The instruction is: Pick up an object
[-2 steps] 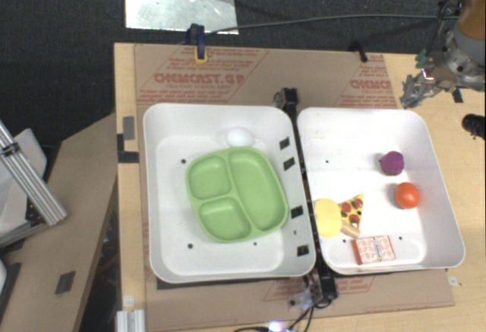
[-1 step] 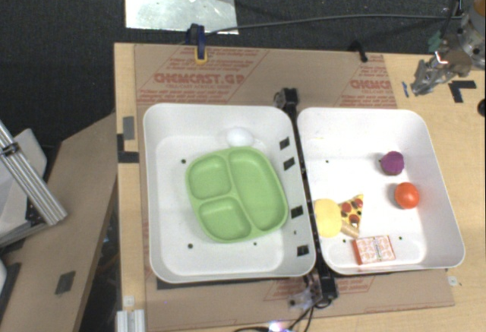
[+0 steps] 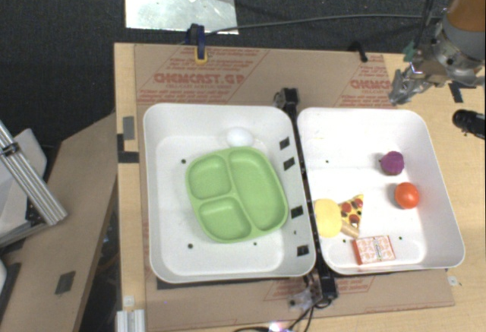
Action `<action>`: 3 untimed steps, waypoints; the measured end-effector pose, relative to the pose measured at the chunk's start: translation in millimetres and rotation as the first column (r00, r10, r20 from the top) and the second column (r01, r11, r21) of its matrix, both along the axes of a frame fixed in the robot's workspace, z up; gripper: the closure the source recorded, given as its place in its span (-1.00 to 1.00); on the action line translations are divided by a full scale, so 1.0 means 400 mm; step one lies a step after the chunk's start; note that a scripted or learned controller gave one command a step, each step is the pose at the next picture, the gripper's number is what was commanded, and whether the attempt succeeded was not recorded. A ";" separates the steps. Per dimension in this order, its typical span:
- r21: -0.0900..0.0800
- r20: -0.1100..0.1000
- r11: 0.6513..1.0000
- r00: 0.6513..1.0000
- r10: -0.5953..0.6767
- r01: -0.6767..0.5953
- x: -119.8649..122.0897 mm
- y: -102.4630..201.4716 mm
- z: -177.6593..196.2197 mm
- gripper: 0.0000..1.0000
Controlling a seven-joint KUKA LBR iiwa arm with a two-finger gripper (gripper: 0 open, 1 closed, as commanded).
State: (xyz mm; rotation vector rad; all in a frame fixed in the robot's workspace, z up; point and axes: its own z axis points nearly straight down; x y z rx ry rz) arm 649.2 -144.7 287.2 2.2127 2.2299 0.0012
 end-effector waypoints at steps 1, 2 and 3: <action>0.000 0.001 1.000 1.000 0.001 -0.001 -0.008 0.135 0.003 1.00; 0.000 0.000 1.000 1.000 0.000 0.000 -0.038 0.245 -0.036 1.00; 0.001 -0.001 1.000 1.000 0.001 -0.001 -0.074 0.380 -0.053 1.00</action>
